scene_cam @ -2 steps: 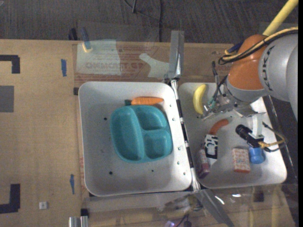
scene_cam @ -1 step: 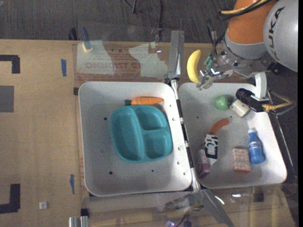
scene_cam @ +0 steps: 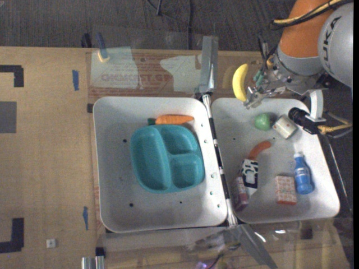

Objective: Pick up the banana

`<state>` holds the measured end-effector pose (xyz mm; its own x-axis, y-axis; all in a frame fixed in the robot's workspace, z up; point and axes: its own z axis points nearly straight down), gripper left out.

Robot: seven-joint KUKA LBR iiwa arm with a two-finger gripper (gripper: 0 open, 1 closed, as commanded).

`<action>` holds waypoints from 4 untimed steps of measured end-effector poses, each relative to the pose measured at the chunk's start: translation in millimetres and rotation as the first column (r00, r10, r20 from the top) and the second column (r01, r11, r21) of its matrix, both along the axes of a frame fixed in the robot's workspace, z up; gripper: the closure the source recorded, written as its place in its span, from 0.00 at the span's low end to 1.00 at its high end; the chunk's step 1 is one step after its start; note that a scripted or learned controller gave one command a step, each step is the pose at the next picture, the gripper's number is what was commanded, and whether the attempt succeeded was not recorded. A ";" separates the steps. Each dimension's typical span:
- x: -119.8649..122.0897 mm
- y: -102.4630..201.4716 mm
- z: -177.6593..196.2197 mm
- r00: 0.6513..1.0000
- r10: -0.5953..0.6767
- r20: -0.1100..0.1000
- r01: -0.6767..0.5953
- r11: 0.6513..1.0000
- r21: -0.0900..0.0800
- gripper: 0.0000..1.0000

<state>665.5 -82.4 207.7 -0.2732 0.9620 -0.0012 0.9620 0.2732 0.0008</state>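
The yellow banana (scene_cam: 239, 81) hangs upright over the back left corner of the right bin (scene_cam: 320, 206), raised above the rim. My gripper (scene_cam: 251, 96) reaches in from the right below the orange wrist band. It is shut on the banana's lower right side, and one finger (scene_cam: 248, 102) shows just under the fruit's lower end.
The right bin also holds a green ball (scene_cam: 262, 121), a white cylinder (scene_cam: 284, 127), an orange-red piece (scene_cam: 259, 148), a blue bottle (scene_cam: 303, 174), a small red box (scene_cam: 285, 189) and a black-and-white packet (scene_cam: 250, 175). In the left bin (scene_cam: 112, 206) are a teal divided tray (scene_cam: 167, 157) and a carrot (scene_cam: 174, 119).
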 end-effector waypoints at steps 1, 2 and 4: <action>-2.8 5.9 125.3 0.956 -0.293 0.002 0.293 0.956 0.000 1.00; 2.2 3.9 143.8 0.952 -0.307 0.003 0.307 0.952 0.000 1.00; 2.0 24.1 -22.3 0.998 -0.056 0.003 0.056 0.998 0.001 1.00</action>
